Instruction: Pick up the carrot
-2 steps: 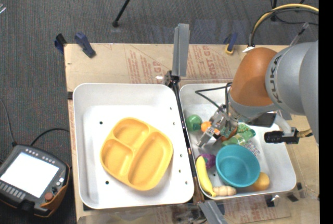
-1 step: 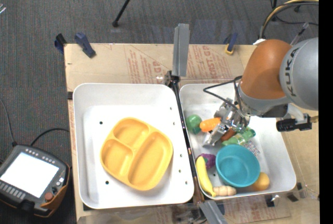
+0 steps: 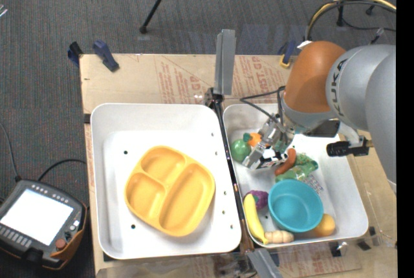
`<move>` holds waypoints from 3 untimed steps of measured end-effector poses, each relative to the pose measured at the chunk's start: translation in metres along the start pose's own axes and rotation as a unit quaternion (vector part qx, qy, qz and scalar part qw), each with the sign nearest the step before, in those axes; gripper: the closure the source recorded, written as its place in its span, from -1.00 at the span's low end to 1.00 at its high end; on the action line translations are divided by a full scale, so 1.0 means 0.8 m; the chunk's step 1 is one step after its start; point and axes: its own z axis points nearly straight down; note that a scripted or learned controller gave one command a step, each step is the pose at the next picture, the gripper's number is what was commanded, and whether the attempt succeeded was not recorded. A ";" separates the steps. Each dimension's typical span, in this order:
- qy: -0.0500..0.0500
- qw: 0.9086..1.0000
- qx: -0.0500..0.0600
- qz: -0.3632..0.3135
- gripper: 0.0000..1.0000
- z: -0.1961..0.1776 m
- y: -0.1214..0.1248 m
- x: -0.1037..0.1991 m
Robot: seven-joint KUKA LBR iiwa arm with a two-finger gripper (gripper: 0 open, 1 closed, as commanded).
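In the right bin [image 3: 346, 202], an orange-red elongated piece [image 3: 286, 161], which I take for the carrot, lies against a leafy green item [image 3: 303, 167]. My gripper [image 3: 261, 152] is low in the bin's upper left part, just left of that piece and right of a round green vegetable [image 3: 240, 149]. A small orange bit [image 3: 256, 139] shows at the gripper's upper left edge; I cannot tell whether it is a toy or part of the gripper. Nothing is plainly held.
The right bin also holds a blue bowl [image 3: 295, 205], a banana [image 3: 253, 218], a purple item [image 3: 259, 198], an orange fruit [image 3: 326, 225] and a pale piece [image 3: 279, 237]. A yellow divided plate [image 3: 169, 190] lies in the left bin [image 3: 110, 128].
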 end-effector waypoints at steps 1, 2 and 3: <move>-0.001 0.991 -0.001 0.136 -1.00 -0.001 -0.017 0.014; 0.000 0.952 0.001 0.307 -1.00 0.000 -0.022 0.016; -0.002 0.953 -0.001 0.304 1.00 -0.016 -0.019 0.015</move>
